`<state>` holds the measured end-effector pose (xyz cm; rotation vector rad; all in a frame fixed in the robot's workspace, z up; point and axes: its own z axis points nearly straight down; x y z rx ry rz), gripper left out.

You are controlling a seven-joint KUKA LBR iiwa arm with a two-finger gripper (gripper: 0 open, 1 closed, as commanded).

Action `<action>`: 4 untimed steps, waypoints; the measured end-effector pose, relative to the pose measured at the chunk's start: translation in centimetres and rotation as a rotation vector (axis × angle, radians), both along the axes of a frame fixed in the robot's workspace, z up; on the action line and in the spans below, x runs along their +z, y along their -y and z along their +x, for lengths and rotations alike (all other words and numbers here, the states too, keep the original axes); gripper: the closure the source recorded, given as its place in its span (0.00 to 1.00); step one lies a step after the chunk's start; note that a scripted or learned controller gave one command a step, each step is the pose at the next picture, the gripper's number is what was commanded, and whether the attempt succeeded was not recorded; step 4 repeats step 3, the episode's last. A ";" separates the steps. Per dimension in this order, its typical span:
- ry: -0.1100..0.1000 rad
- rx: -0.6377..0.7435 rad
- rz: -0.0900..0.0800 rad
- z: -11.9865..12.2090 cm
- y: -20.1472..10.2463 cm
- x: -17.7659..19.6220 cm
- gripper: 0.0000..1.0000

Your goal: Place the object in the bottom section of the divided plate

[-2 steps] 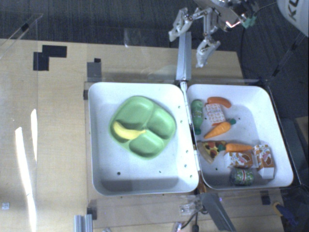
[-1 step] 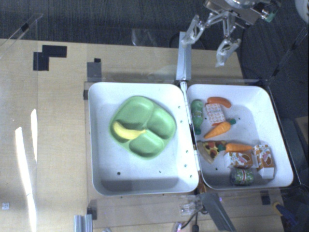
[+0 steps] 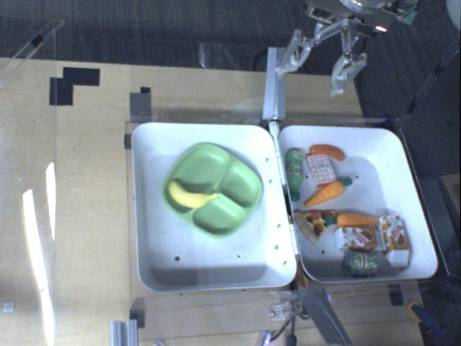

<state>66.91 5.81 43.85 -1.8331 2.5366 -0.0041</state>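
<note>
Up past the far edge of the right bin (image 3: 403, 157), the hand (image 3: 321, 61) hangs with its fingers spread apart, gripping nothing. I see the banana (image 3: 189, 196) lying in the green divided plate (image 3: 215, 186) in the left bin (image 3: 144, 193), in its left section.

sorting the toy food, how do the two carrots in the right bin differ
The upper carrot lies on a slant, its green top toward the bin's far right, while the lower carrot lies almost level across the bin. The upper one looks shorter and fatter, the lower one longer and slimmer. The upper one lies beside the white packet, the lower one beside the pizza slice. Both are orange and lie in the right bin.
</note>
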 end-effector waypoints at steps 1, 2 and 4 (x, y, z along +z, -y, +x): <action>0.001 0.209 -0.002 0.0 0.6 0.0 0.00; 0.001 0.472 -0.005 0.0 1.5 0.0 0.00; 0.001 0.773 -0.007 0.0 1.9 -0.1 0.00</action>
